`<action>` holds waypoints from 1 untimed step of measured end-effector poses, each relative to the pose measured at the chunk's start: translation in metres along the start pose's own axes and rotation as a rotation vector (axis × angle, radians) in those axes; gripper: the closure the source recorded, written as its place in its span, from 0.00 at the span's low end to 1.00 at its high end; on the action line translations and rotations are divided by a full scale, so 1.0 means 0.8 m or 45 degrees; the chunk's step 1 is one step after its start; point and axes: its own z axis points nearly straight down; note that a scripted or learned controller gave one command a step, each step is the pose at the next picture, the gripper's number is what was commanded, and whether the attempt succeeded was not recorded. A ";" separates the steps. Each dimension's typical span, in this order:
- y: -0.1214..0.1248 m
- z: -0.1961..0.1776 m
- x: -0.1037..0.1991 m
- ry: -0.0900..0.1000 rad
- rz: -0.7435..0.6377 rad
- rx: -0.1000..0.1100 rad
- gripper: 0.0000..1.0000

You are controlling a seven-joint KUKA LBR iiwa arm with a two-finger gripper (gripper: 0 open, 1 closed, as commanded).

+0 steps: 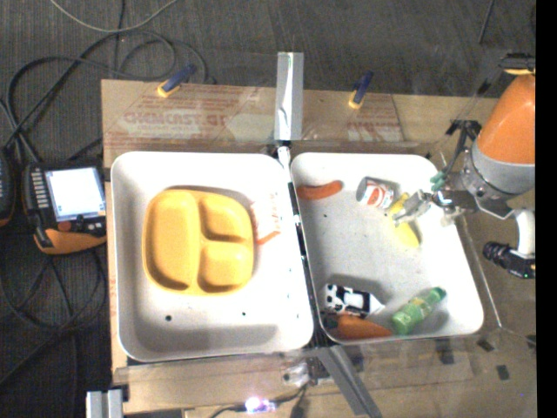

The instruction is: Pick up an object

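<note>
My gripper (411, 211) hangs over the right bin (452, 259) near its upper right, on the grey arm with the orange band (509, 133). Just below it lies a yellow object (408, 232), and a small yellow piece (399, 204) sits against its left side. A white and red can (376, 192) lies tipped just to the left of the gripper. A red-orange sausage (320, 190) rests near the bin's top left corner. Along the front wall sit a black and white toy (348, 300), an orange carrot (361, 327) and a green bottle (418, 310).
The left bin (130, 259) holds a yellow compartment plate (200, 240) and a small orange piece (268, 232) by its right wall. The shared divider (300, 242) runs between the bins. A screen device (74, 194) and cables lie off to the left.
</note>
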 end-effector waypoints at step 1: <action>0.073 0.112 -0.015 0.006 -0.017 -0.014 0.00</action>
